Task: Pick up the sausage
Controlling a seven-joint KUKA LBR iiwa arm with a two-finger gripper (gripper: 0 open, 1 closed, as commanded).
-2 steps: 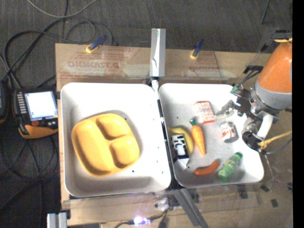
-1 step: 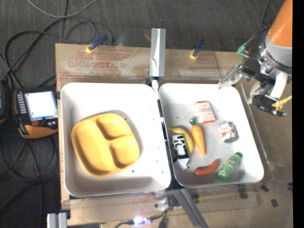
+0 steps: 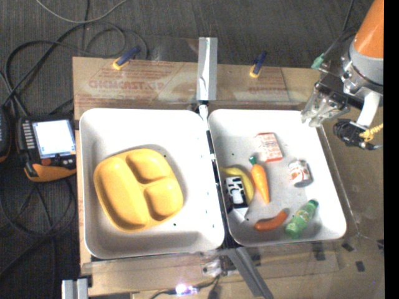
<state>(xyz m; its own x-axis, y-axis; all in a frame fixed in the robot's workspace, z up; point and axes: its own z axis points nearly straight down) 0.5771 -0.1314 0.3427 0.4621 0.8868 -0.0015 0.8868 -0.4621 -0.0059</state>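
Sausage lies flat near front of right bin, green bottle just beside, carrot above. You likely find it light, smooth (plastic toy, probably slippery); pinch across its middle. Gripper hovers over bin's far right corner; open or closed, cannot tell.

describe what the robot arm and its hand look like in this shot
The arm is orange at the top right corner, with a pale grey segment below it. The hand is a cluster of dark and silvery metal parts ending in pale fingers. A black fitting and a short yellow cable hang beside it.
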